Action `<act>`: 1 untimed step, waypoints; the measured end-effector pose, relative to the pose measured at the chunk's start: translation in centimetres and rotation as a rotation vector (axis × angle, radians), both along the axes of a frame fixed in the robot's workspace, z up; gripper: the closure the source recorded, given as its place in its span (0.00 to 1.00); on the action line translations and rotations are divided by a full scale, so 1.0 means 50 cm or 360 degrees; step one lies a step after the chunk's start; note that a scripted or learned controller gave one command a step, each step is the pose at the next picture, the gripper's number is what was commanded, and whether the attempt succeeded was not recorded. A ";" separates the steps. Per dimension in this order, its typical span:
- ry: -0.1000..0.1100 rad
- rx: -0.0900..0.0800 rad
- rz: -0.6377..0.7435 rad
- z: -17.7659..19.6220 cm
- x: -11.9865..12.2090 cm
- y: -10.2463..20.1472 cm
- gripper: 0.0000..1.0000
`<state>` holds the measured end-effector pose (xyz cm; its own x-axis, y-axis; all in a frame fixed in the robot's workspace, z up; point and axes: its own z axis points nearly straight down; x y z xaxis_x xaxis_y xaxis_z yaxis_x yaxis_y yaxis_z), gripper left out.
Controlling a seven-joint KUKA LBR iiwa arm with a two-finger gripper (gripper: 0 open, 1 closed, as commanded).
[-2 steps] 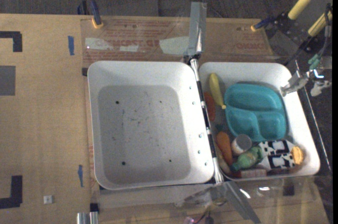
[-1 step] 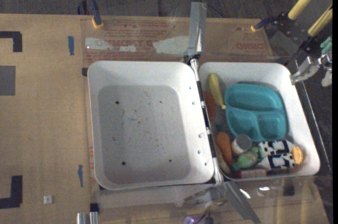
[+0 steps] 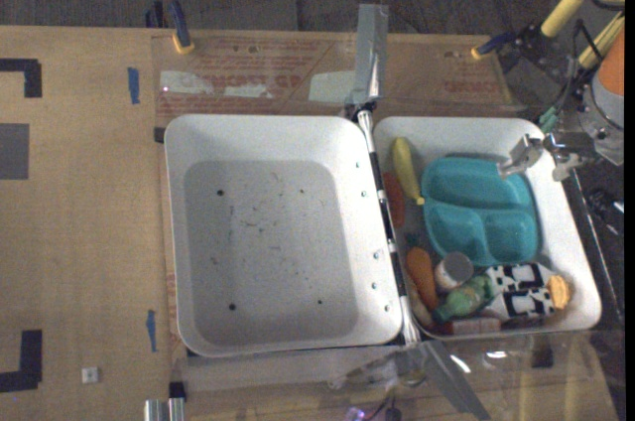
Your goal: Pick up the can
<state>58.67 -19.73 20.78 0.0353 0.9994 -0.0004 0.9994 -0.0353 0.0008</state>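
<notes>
1. I am working over the bench (image 3: 79, 210), which is carrying two white bins side by side.
2. I am treating the left bin (image 3: 171, 210) as irrelevant to the pick; only specks are showing on its floor.
3. I am reaching in over the right bin (image 3: 577, 240), which is holding the clutter.
4. I am noting the teal tray (image 3: 476, 201) taking up most of that bin's middle.
5. I am hovering my gripper (image 3: 524, 156) above the bin's far right corner, just past the tray's edge. I cannot tell whether it is spread or closed, and nothing is showing in it.
6. I am locating the can (image 3: 455, 267): it is standing upright near the bin's front, just beside the tray's near edge, with a carrot (image 3: 421, 275) on one side and a green bottle (image 3: 466, 298) close in front.
7. I am judging the task as not yet begun: the can is sitting well apart from my gripper. The approach, descent, closure and lift are all remaining.
</notes>
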 end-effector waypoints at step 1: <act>-0.0038 -0.0009 -0.0174 -0.176 -0.057 -0.006 0.00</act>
